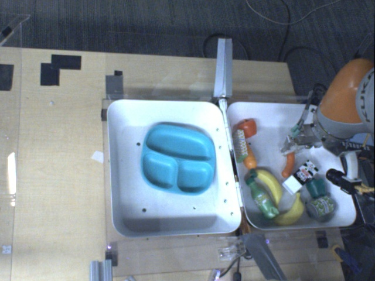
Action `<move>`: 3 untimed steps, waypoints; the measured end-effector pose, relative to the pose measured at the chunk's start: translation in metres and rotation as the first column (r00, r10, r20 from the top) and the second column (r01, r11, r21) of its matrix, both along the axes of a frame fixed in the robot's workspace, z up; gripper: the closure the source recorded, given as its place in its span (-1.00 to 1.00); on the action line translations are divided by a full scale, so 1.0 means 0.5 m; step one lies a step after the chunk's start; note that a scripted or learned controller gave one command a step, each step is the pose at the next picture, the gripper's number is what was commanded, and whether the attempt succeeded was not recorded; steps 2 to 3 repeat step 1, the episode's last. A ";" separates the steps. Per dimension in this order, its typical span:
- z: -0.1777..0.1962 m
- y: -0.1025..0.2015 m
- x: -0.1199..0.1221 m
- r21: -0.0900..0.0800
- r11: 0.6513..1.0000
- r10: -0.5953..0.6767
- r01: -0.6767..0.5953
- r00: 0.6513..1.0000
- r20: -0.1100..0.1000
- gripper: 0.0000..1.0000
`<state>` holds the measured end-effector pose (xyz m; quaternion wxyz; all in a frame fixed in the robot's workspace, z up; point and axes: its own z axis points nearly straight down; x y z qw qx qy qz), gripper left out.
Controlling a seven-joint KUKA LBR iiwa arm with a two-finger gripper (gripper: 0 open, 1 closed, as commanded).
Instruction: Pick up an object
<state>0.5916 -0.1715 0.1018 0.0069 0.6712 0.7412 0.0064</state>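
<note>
Pale wood tabletop [58, 157] carries your two white bins side by side. Your left bin [126, 215] holds one blue divided tray [177, 157], near its centre. Your right bin [345, 218] holds the clutter: a banana [275, 186] and green bottle [262, 199] by the near edge, an orange-red item [248, 126] toward the far left corner, a teal cup [316, 187] at the near right. Your jaws [297, 138] hang over that bin's right side; I cannot tell if they are spread or pinching.

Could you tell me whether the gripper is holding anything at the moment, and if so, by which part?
It cannot be told. The gripper sits low in the right white bin, just above a small orange carrot-shaped piece, but any hold is unclear.
</note>
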 end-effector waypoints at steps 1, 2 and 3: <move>0.226 0.072 0.114 -0.001 0.993 -0.119 0.119 0.993 -0.011 1.00; 0.226 0.072 0.114 -0.001 0.993 -0.119 0.119 0.993 -0.011 1.00; 0.226 0.072 0.114 -0.001 0.993 -0.119 0.119 0.993 -0.011 1.00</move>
